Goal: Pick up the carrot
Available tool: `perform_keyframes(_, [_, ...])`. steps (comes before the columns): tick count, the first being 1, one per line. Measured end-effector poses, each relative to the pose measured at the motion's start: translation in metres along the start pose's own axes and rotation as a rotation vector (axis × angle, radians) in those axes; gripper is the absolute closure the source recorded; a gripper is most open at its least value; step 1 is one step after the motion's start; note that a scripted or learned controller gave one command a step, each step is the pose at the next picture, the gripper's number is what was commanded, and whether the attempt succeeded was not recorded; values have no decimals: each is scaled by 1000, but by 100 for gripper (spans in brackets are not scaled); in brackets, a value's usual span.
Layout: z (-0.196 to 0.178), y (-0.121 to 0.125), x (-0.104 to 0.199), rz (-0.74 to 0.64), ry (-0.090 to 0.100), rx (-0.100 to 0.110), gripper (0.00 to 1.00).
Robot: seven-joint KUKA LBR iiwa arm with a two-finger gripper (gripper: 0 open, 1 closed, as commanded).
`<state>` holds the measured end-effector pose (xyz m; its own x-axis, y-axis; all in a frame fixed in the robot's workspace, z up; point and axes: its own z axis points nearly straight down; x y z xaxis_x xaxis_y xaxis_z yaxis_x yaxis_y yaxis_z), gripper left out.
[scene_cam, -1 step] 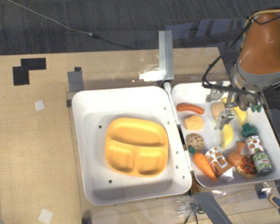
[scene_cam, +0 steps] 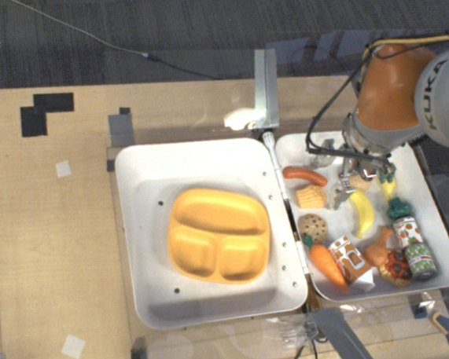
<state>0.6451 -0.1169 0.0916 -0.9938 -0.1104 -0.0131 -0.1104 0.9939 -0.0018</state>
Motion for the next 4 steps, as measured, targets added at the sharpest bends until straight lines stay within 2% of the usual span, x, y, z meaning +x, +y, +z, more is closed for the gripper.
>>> perform_keyframes(1, [-14,1,-3,-6,-10,2,100])
perform_keyframes(2, [2,23,-30,201,-1,0,100])
perform_keyframes(3, [-135,4,1,234,-11,3,100])
perform_keyframes(4, [-58,21,99,346,12,-1,100])
